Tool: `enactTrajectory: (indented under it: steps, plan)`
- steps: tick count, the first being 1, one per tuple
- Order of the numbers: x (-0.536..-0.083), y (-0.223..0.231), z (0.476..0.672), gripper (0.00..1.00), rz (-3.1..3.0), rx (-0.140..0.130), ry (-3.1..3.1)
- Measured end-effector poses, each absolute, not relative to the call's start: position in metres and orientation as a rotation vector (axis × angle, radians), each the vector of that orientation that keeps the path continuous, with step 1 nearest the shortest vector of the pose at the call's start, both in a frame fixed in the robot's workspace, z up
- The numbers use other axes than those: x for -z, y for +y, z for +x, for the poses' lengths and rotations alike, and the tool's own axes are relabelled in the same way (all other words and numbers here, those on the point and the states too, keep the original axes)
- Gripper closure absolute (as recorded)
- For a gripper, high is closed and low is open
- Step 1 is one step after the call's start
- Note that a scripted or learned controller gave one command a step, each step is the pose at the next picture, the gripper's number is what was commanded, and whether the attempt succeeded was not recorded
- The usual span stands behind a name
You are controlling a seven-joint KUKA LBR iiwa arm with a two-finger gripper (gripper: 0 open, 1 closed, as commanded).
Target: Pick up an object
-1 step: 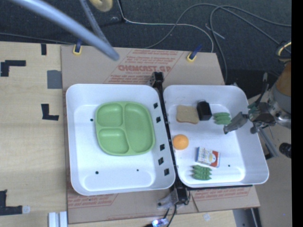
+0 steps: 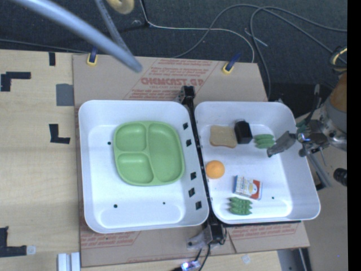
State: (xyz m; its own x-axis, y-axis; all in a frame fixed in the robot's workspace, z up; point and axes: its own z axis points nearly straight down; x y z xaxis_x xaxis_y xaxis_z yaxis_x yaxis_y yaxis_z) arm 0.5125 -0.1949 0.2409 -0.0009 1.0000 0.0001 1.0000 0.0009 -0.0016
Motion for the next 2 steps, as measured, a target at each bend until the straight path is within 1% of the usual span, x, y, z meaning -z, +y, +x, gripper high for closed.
enactTrajectory:
  steps: [1,2]
  plan:
    - [-0.185,-0.198,0.521,0.00,-2.218,-0.007,-2.219]
    - [-0.137,-0.203,0.514,0.00,-2.218,-0.007,-2.217]
